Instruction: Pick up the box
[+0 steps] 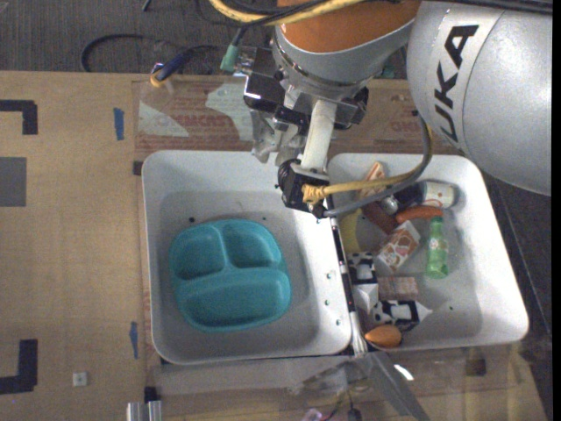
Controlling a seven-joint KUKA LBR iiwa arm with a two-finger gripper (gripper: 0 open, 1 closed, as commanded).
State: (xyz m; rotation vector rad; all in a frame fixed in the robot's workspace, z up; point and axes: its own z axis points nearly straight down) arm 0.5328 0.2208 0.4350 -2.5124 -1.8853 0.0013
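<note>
Pincer (267, 143), open or closed I cannot tell, hangs over left bin's (147, 235) far edge. Two bins, one plate (230, 274); one box (399, 246) mid right bin (504, 270), well apart.

One fixed camera looked down at a slant from above the bench (70, 235). It framed both white bins, the left-hand bin (156, 261) and the right-hand bin (491, 270), at close range. The arm (491, 68) entered from frame right.

Bright even overhead light, soft shadows, slightly grainy focus
</note>
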